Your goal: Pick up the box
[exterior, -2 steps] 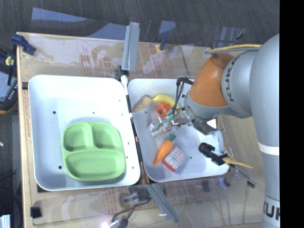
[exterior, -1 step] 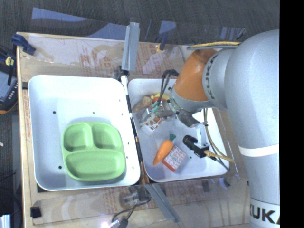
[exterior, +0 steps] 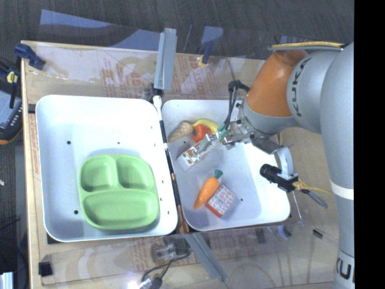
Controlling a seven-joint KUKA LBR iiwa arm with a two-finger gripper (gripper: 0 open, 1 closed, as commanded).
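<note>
I saw two candidates for the box, both in the right bin (exterior: 274,212). The red-and-white box (exterior: 220,201) lay flat at about six o'clock in that bin, touching the lower end of the toy carrot (exterior: 207,191), which slanted up toward one o'clock with its green top near the bin's middle. The smaller white box (exterior: 192,156) with red print lay tilted at about ten o'clock in the bin, directly under the tool (exterior: 210,141).

The tool sat at roughly eleven o'clock in the bin, its metal tips pointing toward nine o'clock and reaching down onto the upper end of the white box. I could not tell from the picture whether it was wide, narrow or gripping that box. From the tool, the red-and-white box lay well apart toward six o'clock.

Just beside the tool, toward twelve o'clock, a red tomato-like piece (exterior: 199,132) lay with a yellow banana (exterior: 206,124) behind it and a tan lump (exterior: 181,130) at their nine o'clock.

The left bin (exterior: 60,122) held a green divided plate (exterior: 119,192) at about six o'clock. Both bins stood on the bench (exterior: 108,71).
</note>
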